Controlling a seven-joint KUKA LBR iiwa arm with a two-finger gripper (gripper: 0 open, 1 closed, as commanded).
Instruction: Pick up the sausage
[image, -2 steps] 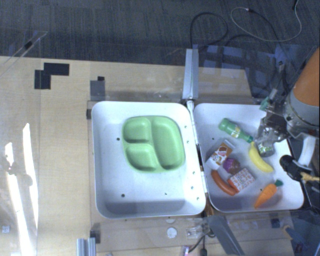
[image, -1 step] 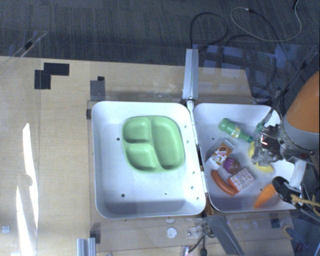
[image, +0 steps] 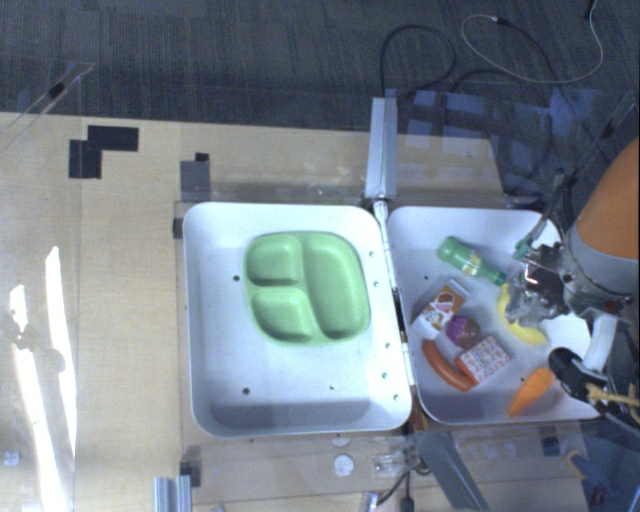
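Note:
The sausage (image: 447, 367), a short reddish-orange link, lies near the front left of the right bin (image: 470, 412). It touches a red and white packet (image: 485, 359) on its right. My gripper (image: 524, 298) hangs over the right half of that bin, just above a yellow banana-like piece (image: 528, 330). It stands well to the right of the sausage and a little behind it. The arm's grey and orange wrist (image: 608, 225) comes in from the right edge.
The right bin also holds a green bottle (image: 466, 258), a small white and orange carton (image: 440, 310), a purple piece (image: 460, 329) and an orange carrot (image: 530, 391). A green divided plate (image: 305, 285) sits in the left bin (image: 215, 330).

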